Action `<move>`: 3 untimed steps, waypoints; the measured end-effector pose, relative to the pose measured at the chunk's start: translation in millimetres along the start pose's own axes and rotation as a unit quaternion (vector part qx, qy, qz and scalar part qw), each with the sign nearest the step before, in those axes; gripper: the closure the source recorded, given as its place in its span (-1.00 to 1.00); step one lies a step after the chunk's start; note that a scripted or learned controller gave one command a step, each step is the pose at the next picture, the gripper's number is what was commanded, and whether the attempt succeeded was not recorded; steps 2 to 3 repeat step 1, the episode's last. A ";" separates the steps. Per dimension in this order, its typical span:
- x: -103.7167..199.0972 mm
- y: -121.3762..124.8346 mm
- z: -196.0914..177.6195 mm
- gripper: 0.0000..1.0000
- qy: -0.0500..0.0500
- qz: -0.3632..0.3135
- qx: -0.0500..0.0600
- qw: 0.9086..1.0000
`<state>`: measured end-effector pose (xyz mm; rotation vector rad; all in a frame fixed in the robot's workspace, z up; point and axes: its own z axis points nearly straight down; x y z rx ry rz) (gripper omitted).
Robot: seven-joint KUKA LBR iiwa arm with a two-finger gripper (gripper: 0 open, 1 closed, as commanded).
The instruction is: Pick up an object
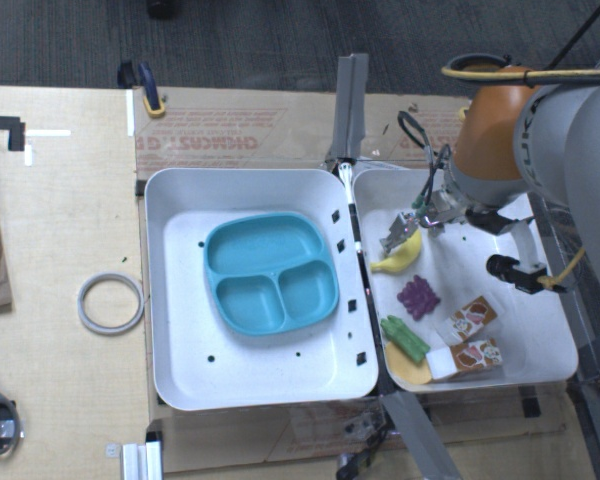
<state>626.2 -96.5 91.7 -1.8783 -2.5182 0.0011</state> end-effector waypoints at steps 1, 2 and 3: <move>-1.4 -0.1 -9.5 1.00 0.000 0.002 -0.001 1.000; -1.4 -0.1 -9.5 1.00 0.000 0.002 -0.001 1.000; -1.4 -0.1 -9.5 1.00 0.000 0.002 -0.001 1.000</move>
